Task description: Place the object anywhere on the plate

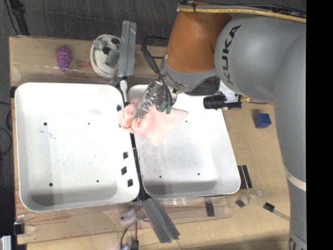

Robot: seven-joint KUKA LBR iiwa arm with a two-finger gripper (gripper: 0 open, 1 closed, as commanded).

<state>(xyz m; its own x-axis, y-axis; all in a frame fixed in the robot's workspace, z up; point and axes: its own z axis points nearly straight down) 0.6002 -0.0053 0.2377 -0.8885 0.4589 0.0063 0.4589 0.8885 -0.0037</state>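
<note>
The gripper (152,104) is low over a pink cloth (153,122), which lies just below its tips, draped on the wall between the two white bins (67,155). Whether the tips pinch the cloth cannot be told. A good grasp should take a thick fold away from the bin wall.

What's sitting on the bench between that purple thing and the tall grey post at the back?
In the camera view, a white coil lies between the purple thing and the grey post.
</note>
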